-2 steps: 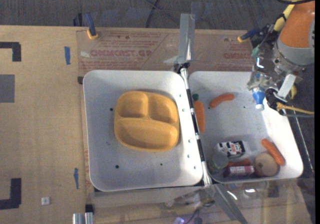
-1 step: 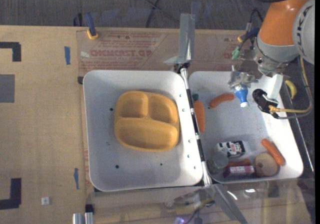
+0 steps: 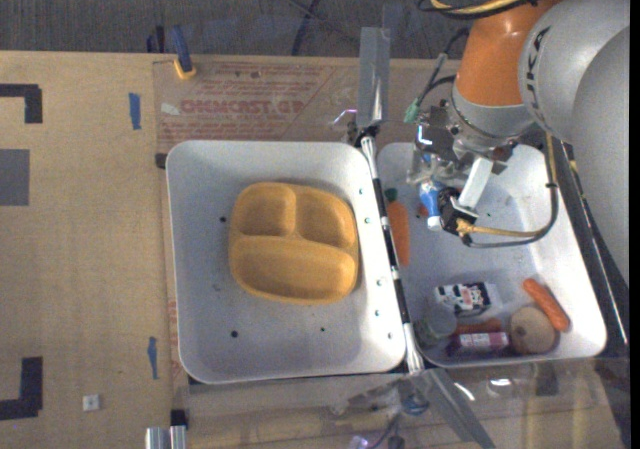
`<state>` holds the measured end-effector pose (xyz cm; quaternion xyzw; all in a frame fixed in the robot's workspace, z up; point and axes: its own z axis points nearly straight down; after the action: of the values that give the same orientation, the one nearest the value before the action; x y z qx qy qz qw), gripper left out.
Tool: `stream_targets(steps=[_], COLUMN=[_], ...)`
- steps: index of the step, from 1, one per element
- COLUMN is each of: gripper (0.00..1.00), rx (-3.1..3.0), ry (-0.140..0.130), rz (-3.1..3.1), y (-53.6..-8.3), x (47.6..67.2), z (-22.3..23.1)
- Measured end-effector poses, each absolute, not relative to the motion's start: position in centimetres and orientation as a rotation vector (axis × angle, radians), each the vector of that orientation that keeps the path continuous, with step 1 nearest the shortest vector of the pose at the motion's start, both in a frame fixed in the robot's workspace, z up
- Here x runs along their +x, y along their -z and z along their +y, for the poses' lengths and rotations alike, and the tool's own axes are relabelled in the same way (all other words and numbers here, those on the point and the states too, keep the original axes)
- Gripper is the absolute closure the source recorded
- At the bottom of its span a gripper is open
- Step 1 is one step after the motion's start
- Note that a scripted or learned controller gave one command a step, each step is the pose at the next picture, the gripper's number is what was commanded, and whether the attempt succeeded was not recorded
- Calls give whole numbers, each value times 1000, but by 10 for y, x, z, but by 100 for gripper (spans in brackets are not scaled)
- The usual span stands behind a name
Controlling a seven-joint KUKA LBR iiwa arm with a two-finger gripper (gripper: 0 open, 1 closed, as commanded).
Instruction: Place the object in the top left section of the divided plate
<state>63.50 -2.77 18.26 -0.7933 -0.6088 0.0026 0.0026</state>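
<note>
Orange carrot-shaped plastic piece [image 3: 399, 233] lies below-left of the fingers [image 3: 437, 199], against the right bin's glossy wall; finger opening unclear. Yellow three-section moulded plate [image 3: 295, 241] sits far left.

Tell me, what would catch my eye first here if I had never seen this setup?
Probably the yellow divided plate, sitting alone in the middle of the left white bin. Next, the big grey arm with its orange band reaching in from the right, its gripper hanging over the right bin, where a carrot lies along the left wall.
</note>
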Motion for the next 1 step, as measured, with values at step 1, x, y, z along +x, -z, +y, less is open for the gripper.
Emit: stream_targets(steps=[1], gripper=[100], rx=[-2518], ry=[-5], rz=[-1875], y=[-209], x=[659], z=[29])
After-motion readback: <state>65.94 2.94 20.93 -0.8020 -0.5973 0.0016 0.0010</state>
